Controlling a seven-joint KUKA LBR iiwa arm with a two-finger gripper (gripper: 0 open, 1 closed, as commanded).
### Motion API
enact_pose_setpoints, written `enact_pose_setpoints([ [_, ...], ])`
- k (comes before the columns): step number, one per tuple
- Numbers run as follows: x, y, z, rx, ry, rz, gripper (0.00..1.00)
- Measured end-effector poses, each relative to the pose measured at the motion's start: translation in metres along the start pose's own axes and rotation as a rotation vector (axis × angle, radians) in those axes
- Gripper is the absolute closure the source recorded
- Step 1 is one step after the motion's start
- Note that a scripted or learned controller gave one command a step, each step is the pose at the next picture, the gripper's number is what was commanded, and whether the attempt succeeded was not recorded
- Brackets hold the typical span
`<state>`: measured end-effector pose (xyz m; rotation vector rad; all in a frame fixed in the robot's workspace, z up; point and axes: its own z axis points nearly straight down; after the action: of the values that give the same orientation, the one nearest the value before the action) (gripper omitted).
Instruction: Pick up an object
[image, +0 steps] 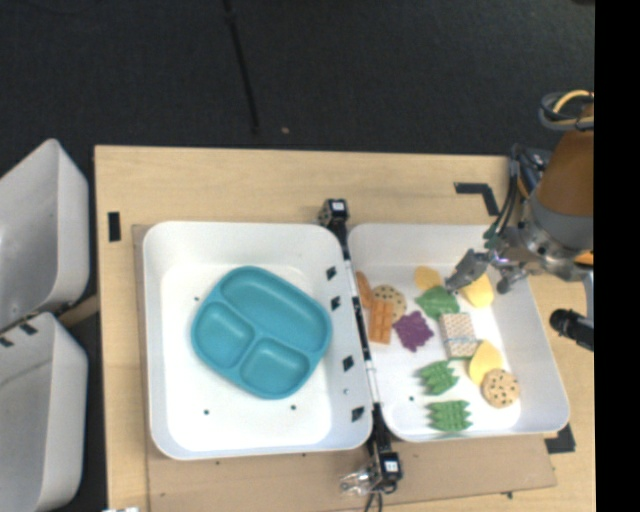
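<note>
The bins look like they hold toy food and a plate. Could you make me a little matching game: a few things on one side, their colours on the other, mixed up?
Things:
1. divided plate in the left bin
2. leaf-shaped piece in the right bin
3. round cookie near the right bin's lower right corner
4. bushy piece by the right bin's near edge

Colours:
A. green
B. purple
C. blue
D. tan with dark spots

Pairs: 1-C, 2-B, 3-D, 4-A

no legible text, no labels, no numbers
</note>
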<state>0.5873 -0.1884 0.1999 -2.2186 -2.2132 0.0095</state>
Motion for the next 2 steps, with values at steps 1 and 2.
enact_pose_setpoints([
  [1,0.0,0.002,-0.006,-0.01,-0.002,-0.003,0.0],
  [2,-0.009,-0.003,0.048,-0.008,-0.003,-0.002,0.0],
])
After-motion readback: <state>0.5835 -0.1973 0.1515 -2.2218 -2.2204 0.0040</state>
